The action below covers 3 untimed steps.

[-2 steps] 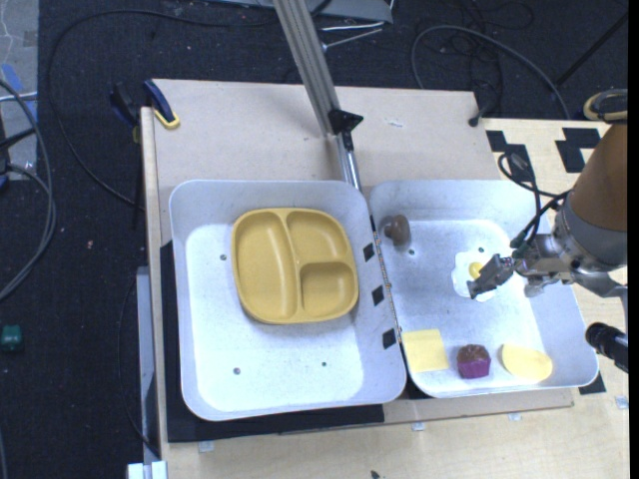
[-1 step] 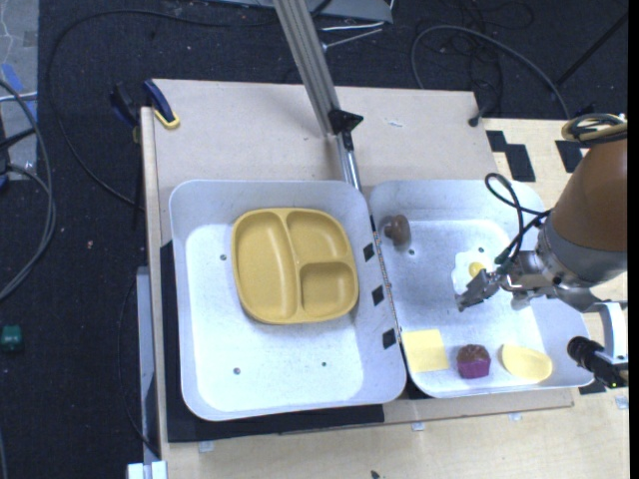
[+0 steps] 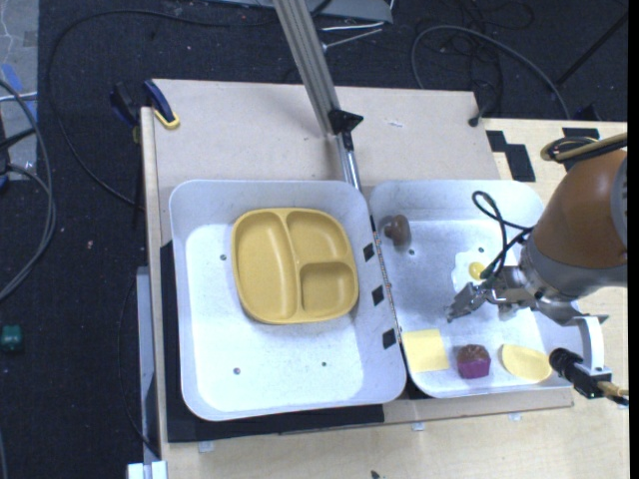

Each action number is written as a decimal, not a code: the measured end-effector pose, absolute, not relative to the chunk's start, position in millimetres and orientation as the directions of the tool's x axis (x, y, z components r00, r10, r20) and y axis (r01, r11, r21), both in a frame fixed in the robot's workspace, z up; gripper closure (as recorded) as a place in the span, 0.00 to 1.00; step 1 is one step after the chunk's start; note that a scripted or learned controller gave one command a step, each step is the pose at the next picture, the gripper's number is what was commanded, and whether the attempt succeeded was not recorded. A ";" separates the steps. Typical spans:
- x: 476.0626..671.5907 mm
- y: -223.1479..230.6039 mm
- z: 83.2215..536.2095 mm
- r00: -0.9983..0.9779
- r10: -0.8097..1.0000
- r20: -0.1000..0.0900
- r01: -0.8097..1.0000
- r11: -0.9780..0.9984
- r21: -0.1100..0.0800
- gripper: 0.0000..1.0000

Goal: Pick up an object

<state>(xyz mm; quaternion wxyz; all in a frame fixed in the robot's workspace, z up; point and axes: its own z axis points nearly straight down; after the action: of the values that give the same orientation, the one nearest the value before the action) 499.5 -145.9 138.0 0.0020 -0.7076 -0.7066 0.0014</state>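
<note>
Worktop (image 3: 260, 128) of pale wood fills the middle of the frame, set on a dark floor strewn with black cables (image 3: 70, 148), with a grey metal pole (image 3: 310, 58) slanting down from the top edge toward the bins. Two shallow white bins sit side by side on it. The left bin (image 3: 210, 357) holds a yellow divided plate (image 3: 296, 265), lying flat in its upper half with its three compartments facing up.

The right bin (image 3: 429, 257) carries the smaller pieces: a brown rounded object (image 3: 397, 230) near its upper left corner, a yellow square block (image 3: 424, 350) at its lower left, a small purple object (image 3: 473, 360) just right of that block, and a pale yellow disc (image 3: 525, 363) toward the lower right. None has a clear long axis; the block's edges run roughly square to the bin's walls. A further yellow-and-white item (image 3: 474, 267) lies partly hidden behind the arm.

The grey arm with its orange band (image 3: 589, 208) reaches in from the right edge, its tool (image 3: 464, 305) low over the right bin's centre, above the purple object and apart from it. Whether the tool's fingers are apart or together cannot be told.
</note>
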 end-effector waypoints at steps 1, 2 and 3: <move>500.8 -146.2 93.7 0.002 1.000 0.000 1.000 -0.002 0.003 0.00; 502.1 -147.6 105.5 0.003 1.000 -0.005 1.000 -0.003 0.010 1.00; 503.0 -142.5 148.7 -0.002 1.000 -0.001 1.000 0.002 0.003 1.00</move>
<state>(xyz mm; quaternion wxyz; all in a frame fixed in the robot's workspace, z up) 503.0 -142.5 148.7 -0.0015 -0.7062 -0.7080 -0.0009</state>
